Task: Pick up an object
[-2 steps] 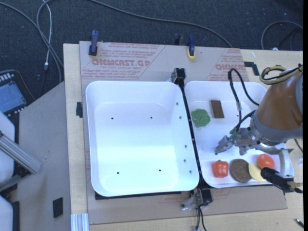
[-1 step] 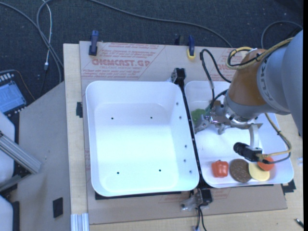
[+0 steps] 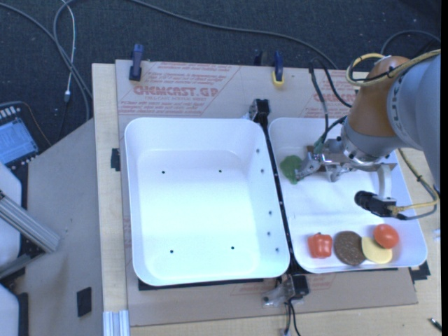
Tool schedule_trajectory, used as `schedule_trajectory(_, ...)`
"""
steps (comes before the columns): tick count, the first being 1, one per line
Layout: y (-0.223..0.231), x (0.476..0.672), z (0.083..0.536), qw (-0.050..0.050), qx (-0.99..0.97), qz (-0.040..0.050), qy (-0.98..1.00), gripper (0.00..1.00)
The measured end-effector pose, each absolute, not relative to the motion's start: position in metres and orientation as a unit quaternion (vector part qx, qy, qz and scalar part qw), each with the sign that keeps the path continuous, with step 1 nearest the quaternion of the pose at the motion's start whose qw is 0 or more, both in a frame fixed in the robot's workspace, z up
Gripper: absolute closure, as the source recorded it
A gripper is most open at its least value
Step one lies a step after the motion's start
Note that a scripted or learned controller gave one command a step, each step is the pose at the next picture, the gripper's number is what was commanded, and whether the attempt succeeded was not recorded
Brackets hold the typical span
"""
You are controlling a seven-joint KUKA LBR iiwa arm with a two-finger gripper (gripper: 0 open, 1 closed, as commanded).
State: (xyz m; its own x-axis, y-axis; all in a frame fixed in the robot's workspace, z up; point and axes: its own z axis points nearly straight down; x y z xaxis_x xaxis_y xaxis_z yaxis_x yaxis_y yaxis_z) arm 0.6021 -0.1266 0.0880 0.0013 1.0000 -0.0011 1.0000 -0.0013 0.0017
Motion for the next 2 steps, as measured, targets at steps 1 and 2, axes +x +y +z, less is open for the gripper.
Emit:
schedule_trajectory(1, -0.171, 0.621, 0.088, 0.001, 0.708, -0.0002, 0.706, 0.0)
schedule_trajectory(2, -0.101, 0.56, 0.098, -0.001, 0.706, 0.0007, 0.709, 0.0)
